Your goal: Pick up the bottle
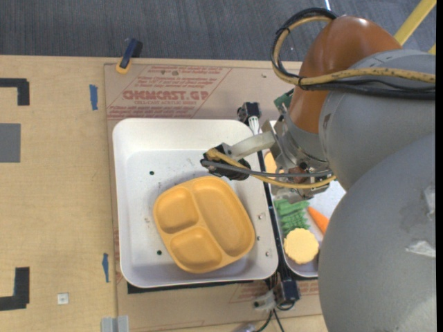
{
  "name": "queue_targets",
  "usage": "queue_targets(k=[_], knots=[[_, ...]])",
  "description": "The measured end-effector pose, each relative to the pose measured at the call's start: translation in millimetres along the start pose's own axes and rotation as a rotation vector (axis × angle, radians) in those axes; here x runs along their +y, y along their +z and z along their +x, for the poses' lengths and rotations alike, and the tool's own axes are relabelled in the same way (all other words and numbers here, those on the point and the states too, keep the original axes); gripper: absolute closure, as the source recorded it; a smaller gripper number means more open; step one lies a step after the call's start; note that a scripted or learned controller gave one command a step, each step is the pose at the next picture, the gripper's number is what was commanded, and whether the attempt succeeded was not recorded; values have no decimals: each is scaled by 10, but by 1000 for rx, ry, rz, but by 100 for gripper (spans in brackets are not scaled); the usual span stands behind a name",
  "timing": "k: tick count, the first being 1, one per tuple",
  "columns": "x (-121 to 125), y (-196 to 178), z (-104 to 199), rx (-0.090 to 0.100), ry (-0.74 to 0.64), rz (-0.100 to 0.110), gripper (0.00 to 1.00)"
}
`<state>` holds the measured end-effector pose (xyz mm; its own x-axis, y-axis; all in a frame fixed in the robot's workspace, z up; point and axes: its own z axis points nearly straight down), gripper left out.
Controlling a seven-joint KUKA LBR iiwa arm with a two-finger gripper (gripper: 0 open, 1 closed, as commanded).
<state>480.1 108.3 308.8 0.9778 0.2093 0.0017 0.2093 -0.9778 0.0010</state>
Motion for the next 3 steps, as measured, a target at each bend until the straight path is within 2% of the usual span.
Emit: queue_targets(k=[1,2,3], knots=[[-1,0,-1,-1,0,0,0],[-20,-585,2,0,10,0,0],[356,88,-88,-5,1,3,0]])
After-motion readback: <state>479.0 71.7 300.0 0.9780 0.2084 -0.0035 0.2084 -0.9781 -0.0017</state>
